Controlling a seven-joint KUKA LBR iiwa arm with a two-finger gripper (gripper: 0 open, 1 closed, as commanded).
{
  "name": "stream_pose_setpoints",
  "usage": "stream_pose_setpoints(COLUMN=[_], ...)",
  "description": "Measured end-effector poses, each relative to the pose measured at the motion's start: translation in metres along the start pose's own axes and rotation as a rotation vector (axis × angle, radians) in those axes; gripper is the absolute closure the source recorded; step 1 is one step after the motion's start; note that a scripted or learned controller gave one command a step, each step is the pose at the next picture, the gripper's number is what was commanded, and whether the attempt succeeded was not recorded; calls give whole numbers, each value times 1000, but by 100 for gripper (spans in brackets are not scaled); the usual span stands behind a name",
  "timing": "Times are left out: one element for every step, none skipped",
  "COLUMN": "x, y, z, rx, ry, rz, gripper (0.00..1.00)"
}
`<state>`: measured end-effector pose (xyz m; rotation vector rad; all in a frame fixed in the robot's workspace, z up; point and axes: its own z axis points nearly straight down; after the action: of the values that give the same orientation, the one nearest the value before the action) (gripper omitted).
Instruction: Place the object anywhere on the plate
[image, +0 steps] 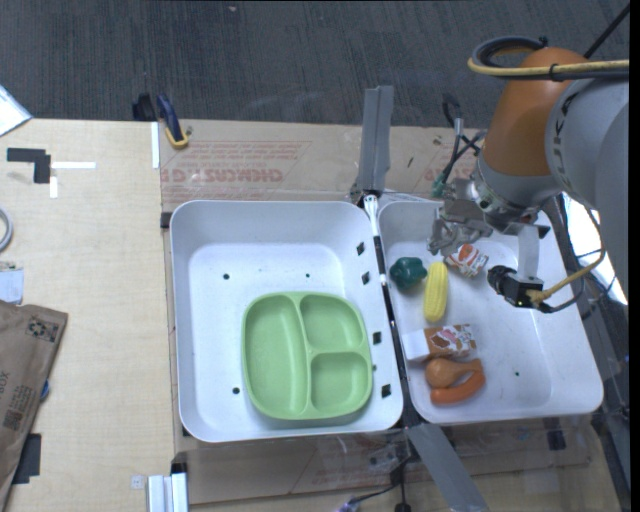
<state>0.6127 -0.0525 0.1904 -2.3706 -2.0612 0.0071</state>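
Right now the claw (452, 238) hangs low in the right bin (560, 385), its state impossible to tell, a red-white packet (466, 260) just beneath it, corn (436, 290) nearby and plate (305, 355) far left, so crowding could spoil the grasp.

We look down from one fixed camera above the bench (90, 300), at a slant, taking in both bins, left (200, 240) and right (560, 390), whole; the arm (560, 120) enters from our right, fairly near.
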Motion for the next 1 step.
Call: stream_pose_setpoints(x=[34], y=[-49], z=[-1], rx=[-1], ry=[2], rz=[-187], gripper=[100])
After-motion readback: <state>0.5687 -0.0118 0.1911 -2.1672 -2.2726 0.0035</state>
